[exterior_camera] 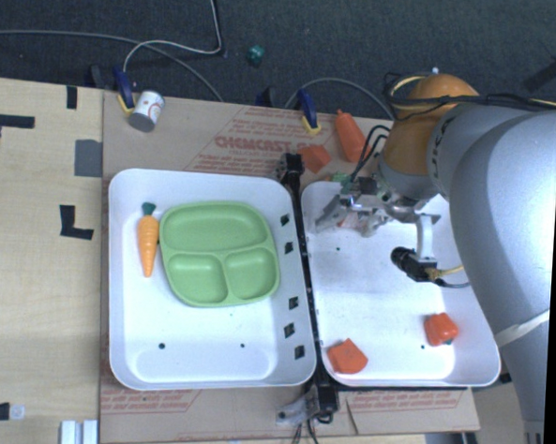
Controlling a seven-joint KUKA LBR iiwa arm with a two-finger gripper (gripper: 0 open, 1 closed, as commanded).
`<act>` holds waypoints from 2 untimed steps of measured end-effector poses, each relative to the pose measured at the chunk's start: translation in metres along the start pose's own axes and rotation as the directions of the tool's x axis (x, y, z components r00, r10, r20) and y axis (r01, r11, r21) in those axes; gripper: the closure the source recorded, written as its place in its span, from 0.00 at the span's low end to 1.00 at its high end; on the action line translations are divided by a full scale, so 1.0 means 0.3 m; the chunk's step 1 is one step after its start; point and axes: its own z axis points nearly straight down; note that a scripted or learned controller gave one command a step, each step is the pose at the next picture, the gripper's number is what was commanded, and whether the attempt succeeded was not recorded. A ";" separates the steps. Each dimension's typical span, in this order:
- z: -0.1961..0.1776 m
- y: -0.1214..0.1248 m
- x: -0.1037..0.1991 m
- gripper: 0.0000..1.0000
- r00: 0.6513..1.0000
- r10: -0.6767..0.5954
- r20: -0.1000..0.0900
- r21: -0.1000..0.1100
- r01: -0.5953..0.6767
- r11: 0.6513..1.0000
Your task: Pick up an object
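While the arm reaches into the right bin (466,369), your hand (354,212) sits low at the bin's far-left corner.
You cannot tell its state; the metal parts blur together, and nothing is visibly pinched. Candidate picks lie well apart from it: an orange block (348,357) and a smaller orange piece (440,329) near the front rim. A toy carrot (147,243) lies beside the green divided plate (222,253) in the left bin (194,366).

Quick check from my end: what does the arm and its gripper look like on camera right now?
The arm is bulky, rounded and grey, with an orange band above the wrist. The gripper is small, metallic grey and dark, and a black cable loops beside it.
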 end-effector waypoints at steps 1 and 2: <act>0.000 0.000 0.016 0.00 1.000 0.001 0.001 0.000 -0.001 1.000; 0.000 0.000 -0.004 0.00 1.000 0.001 -0.001 0.000 -0.001 1.000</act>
